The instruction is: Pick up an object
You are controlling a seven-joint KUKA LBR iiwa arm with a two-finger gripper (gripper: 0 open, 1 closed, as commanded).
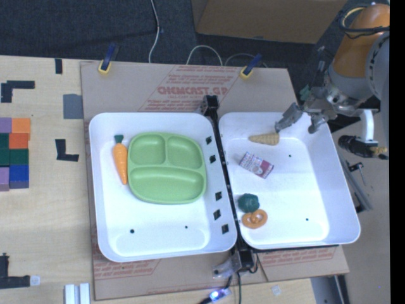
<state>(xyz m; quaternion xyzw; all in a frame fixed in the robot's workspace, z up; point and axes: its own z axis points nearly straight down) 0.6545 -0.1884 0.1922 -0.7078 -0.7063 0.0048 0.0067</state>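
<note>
From above the bench, the gripper [299, 120] hangs over the right bin's [329, 189] far edge with its two fingers spread apart and gripping nothing. A tan cone [264, 139] lies just beside it, with a pink packet [255, 164], green lump [248, 202] and orange pretzel [255, 218] nearer. The left bin [107, 189] holds a green tray [168, 168] and carrot [120, 160].

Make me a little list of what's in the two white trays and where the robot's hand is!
left bin: green divided plate, toy carrot beside the plate's left edge
right bin: ice cream cone, small pink packet, green toy, orange pretzel-like toy
gripper: open, above the right bin's top edge, just right of the cone
held: nothing between the fingers
arm: comes in from the right
</note>
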